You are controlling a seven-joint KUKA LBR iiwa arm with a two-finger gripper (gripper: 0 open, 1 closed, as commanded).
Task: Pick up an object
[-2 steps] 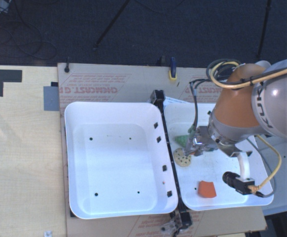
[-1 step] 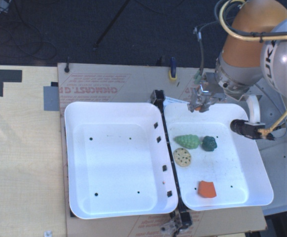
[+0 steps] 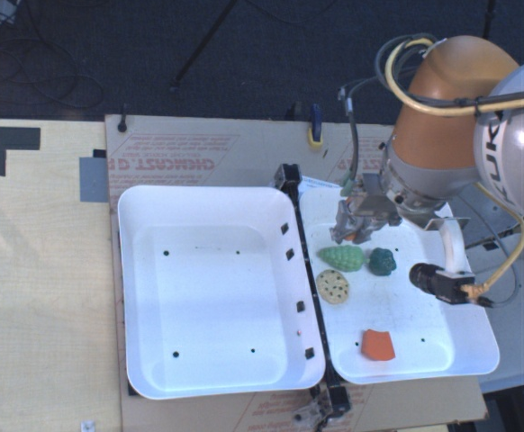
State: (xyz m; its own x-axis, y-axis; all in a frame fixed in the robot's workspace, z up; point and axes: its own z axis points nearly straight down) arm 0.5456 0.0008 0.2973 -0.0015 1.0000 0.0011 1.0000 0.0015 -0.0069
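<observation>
The gripper (image 3: pixel 356 229) hangs over the right bin's (image 3: pixel 424 367) far-left area, just above a light green piece (image 3: pixel 342 257); its state cannot be told. Risk: a dark green lump (image 3: pixel 382 261) crowds close, so a descent may nudge either aside.

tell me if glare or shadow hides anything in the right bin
Camera view: hard light whitens the right bin, yet the orange block, spotted disc and green pieces stay readable; the gripper is dark and soft, fingers indistinct.
</observation>
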